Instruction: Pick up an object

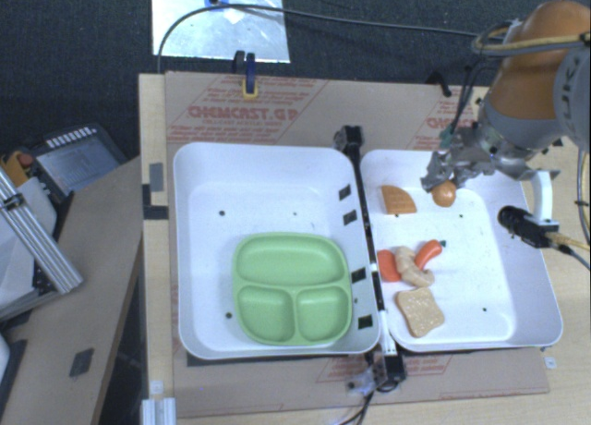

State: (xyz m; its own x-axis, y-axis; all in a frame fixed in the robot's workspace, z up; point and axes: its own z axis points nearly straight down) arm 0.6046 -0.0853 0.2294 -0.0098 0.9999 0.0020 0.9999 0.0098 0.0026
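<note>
Pale green divided tray (292,286) in a white bin (199,229); tan toast slice (420,311); orange carrot piece (428,252); brown-orange ball (445,194).

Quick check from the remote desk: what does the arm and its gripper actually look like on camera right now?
The arm is grey with a broad orange band above the wrist, its segments rounded and bulky. Thin dark cables loop across the orange band and run down toward the wrist. The gripper is a small assembly of grey and dark metal parts, blocky and angular against the arm's smooth casing. No lettering or logos can be made out on either.
</note>
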